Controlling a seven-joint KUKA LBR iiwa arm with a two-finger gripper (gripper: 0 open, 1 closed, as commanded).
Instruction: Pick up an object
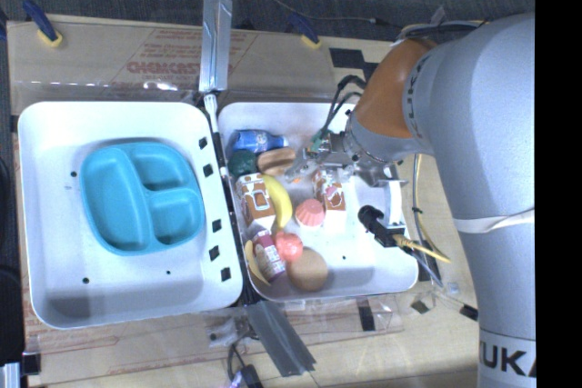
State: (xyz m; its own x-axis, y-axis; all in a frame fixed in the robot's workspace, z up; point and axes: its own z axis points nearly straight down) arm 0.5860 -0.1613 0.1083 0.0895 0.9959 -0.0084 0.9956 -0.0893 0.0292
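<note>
The right bin [364, 273] holds a pile of toy food: a blue packet [253, 141], a dark green piece [241, 163], a bread roll [277, 161], a banana [280, 200], a brown-labelled box [256, 198], a pink cupcake [309, 213], a small carton [333, 196], a red bottle [269, 252], a pink ball [289, 246] and a brown potato-like piece [309, 269]. My gripper [320, 155] reaches in from the right and hangs low over the bread roll and the carton. Its tips are hard to make out against the clutter.
The left bin [45, 223] holds a blue divided tray [141, 195]. A metal bar [215, 41] stands between the bins at the back. The grey arm with its orange band [386, 100] covers the right bin's right side. Cables [400, 236] hang there.
</note>
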